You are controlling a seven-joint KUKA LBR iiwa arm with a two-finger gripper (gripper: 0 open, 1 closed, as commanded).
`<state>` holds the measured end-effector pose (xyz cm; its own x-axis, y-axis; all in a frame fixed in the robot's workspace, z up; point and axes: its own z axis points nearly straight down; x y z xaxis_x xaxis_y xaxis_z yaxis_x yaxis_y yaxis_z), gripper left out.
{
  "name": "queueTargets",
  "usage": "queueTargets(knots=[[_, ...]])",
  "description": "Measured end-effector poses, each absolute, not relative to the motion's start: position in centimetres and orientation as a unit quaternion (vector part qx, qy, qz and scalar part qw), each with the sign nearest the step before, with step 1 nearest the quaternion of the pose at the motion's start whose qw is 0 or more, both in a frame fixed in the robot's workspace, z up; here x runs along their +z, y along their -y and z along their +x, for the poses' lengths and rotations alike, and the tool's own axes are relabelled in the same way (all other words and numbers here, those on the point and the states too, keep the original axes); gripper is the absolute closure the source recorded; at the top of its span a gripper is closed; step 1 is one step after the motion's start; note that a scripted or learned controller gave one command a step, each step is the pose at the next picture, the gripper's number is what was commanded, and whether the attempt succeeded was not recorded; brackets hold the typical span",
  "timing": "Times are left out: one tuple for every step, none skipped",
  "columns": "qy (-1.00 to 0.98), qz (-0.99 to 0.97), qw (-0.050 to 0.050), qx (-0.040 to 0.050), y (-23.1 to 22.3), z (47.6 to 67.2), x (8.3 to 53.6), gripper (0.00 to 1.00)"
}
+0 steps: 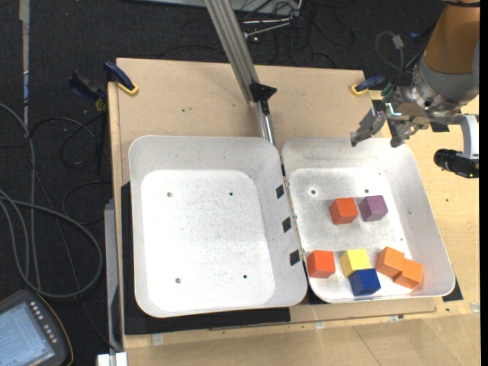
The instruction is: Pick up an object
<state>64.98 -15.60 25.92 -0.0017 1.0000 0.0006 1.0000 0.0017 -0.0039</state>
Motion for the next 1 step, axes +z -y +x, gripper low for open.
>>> queueTargets(knots=[[0.708, -0.706, 0.0, 0.0008, 15.59, 65.01, 26.16, 0.0]])
